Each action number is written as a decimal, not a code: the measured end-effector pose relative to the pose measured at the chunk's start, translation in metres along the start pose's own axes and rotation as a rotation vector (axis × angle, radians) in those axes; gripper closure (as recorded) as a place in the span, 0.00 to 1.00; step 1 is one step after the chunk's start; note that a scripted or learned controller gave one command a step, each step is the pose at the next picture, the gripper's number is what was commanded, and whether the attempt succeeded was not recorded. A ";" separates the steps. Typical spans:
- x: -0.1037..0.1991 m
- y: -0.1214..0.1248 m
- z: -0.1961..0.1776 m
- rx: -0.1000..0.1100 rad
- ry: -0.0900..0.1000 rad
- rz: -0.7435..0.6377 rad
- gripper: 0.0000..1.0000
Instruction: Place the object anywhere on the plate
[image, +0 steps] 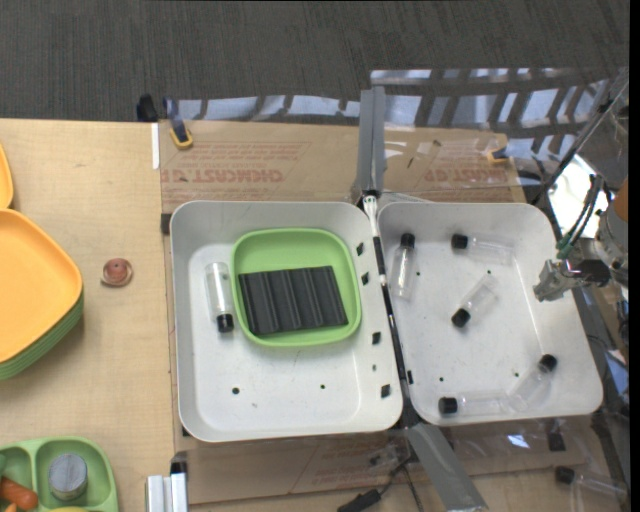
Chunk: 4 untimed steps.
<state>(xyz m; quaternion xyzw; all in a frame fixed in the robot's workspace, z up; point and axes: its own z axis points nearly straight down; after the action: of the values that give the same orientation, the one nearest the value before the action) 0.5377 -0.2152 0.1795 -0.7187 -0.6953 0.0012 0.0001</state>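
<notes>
Camera view. We saw two shallow white bins side by side on the counter (110, 330). The left bin (200, 400) held a green plate (295, 245) toward its far edge, and a dark ribbed block (296, 299) lay on the plate. One clear vial with a black cap (218, 295) lay in the left bin just beside the plate's left rim, cap toward the near edge; we could not tell whether it touched the rim.

The right bin (530, 225) held several more clear, black-capped vials: one near its far left corner (404, 262), one near the far edge (470, 242), one about the centre (474, 303), one at the near edge (470, 404) and one toward the near right corner (535, 375).

The claw (556, 279) hung at the right bin's right edge. We could not tell from this view how it was set, and we saw no vial in it.

On the counter left of the bins lay stacked orange plates (35, 290), a small red disc (117, 271) and a green divided tray (50, 475) at the near left corner.
</notes>
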 end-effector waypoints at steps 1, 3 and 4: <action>0.000 -0.023 -0.007 0.000 0.002 -0.106 1.00; -0.009 -0.059 -0.011 -0.002 0.001 -0.367 1.00; -0.009 -0.059 -0.011 -0.002 0.001 -0.368 0.00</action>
<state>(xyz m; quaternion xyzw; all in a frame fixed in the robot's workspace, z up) 0.4782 -0.2224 0.1905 -0.5795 -0.8150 0.0000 -0.0002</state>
